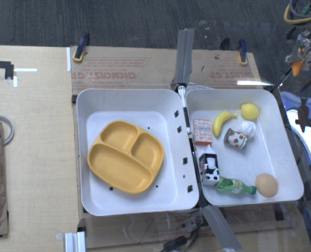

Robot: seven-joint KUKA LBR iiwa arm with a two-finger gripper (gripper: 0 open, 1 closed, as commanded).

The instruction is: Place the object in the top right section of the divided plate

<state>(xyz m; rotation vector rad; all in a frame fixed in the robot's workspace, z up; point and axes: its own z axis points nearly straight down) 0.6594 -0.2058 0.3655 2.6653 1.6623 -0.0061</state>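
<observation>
camera view: divided plate point(126, 156) mid left bin point(87, 156), margins open all round.

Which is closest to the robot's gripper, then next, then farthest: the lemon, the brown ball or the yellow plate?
Counting from the gripper at the picture's upper right edge:
1. The lemon, in the top right corner of the right bin.
2. The brown ball, in that bin's bottom right corner.
3. The yellow plate, far off in the left bin.

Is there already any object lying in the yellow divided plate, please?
No, the yellow divided plate in the left white bin holds nothing in its three sections.
</observation>
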